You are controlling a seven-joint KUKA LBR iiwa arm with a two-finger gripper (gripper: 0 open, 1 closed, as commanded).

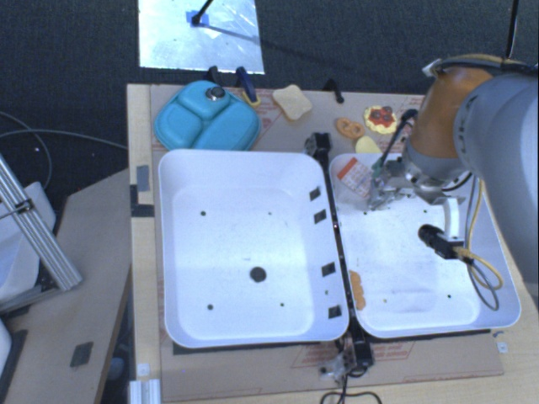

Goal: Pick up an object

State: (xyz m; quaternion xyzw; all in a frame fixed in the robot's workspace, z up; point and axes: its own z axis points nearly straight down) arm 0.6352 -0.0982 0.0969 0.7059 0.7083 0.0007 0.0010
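Blue lidded tray (207, 118), toast slice (292, 102), foil sheet (200, 23) behind bins.

My one camera sits fixed above the bench (143, 343), looking down at a slant, far enough to take in both bins (244, 251); the arm (488, 108) enters from the right edge.

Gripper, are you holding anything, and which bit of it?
It cannot be told. The gripper is low in the right bin, beside a small packet.
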